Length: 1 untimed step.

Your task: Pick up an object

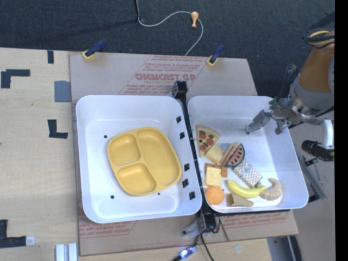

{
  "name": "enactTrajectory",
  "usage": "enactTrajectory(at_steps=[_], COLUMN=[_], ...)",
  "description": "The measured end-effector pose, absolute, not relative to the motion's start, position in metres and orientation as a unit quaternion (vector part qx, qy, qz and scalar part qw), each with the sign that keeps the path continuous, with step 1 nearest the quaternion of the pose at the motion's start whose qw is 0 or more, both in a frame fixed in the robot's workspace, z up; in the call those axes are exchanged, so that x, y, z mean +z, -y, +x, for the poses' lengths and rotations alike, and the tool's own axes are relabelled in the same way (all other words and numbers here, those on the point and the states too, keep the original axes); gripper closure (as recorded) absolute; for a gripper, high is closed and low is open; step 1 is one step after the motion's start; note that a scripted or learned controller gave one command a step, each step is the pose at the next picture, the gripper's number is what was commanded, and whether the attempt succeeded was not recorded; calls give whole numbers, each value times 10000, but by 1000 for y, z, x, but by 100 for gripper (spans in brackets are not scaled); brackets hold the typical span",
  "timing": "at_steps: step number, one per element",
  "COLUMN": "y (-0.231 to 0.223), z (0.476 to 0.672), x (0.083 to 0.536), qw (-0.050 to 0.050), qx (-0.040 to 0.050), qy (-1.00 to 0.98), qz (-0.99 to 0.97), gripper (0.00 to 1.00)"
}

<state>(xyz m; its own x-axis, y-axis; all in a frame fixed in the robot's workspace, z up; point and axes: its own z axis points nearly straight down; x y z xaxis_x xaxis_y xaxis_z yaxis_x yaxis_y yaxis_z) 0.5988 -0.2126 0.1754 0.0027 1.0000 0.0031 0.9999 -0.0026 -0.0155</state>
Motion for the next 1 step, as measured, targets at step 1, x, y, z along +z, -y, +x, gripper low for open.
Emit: enactTrajectory(at_steps=[1], y=[212], z=[602], x=[184], qw=[6], qx=[6], qy=[7074], qz=[-7068], gripper=[0])
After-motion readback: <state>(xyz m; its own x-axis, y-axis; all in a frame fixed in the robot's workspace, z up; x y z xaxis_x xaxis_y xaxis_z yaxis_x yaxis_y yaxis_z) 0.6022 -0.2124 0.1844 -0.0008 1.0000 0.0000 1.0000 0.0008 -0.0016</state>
